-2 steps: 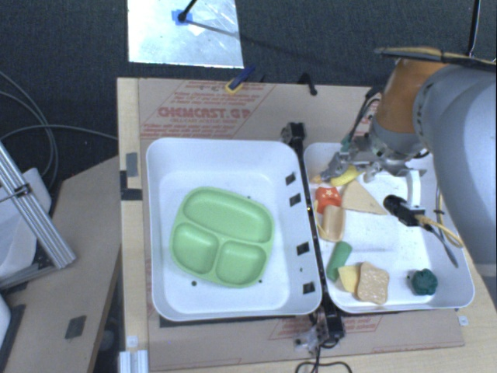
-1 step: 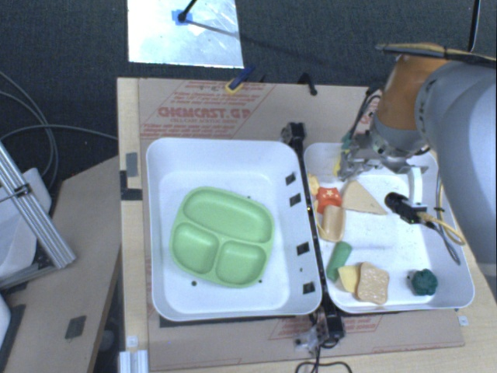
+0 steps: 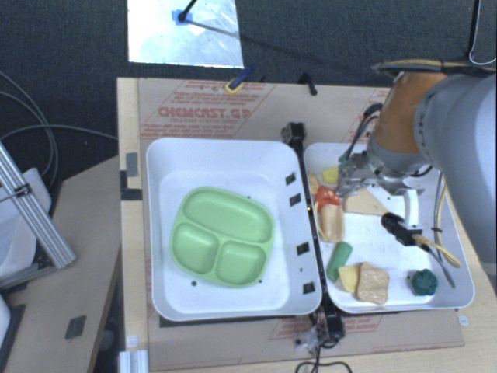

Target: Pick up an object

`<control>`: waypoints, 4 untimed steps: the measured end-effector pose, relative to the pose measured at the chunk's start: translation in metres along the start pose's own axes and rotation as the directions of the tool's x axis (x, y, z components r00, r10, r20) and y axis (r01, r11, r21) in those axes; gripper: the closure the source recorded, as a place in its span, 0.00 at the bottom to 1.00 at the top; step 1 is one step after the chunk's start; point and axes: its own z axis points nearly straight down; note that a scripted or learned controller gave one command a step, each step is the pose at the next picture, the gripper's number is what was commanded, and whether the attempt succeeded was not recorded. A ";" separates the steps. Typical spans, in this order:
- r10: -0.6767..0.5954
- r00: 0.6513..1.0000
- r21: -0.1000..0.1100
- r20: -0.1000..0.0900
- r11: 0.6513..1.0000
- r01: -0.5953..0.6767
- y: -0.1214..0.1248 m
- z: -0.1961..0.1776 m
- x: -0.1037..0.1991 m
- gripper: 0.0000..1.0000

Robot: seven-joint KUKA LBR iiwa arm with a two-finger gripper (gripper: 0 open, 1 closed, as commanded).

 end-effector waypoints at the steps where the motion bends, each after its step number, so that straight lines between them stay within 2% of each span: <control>1: 0.000 1.000 0.020 -0.005 1.000 0.000 -0.054 0.005 0.004 1.00; 2: -0.013 1.000 0.004 -0.009 1.000 0.013 -0.030 -0.102 0.077 1.00; 3: -0.011 1.000 0.021 -0.009 1.000 0.011 -0.102 -0.096 0.146 1.00; 4: 0.003 1.000 0.015 -0.003 1.000 -0.003 -0.074 -0.096 0.090 1.00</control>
